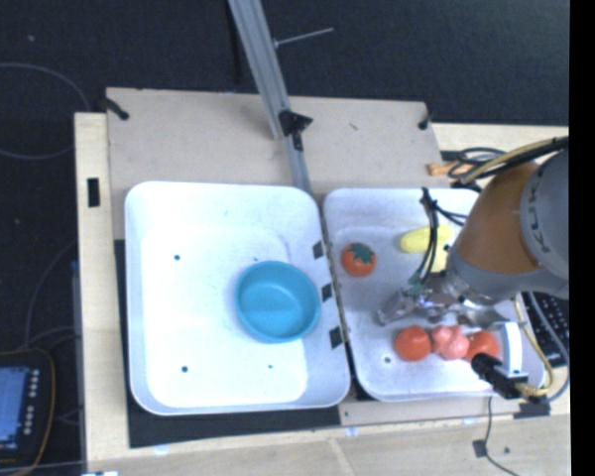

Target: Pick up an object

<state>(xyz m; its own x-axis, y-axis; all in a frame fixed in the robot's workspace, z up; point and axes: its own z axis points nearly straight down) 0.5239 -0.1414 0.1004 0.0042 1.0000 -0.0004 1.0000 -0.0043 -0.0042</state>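
Observation:
The right bin holds several small things. An orange tomato-like toy with a green top lies near its left wall, and a yellow piece sits further back, partly behind the arm. Along the front lie an orange-red ball, a pink lump and a red piece in a row. My gripper hangs low in this bin, just above and behind the orange-red ball and to the right of the tomato toy. I see nothing held in it.
A blue bowl rests in the left bin, close to the wall shared with the right bin. A grey metal pole slants across the back of the bench. Cables trail behind the arm at the right.

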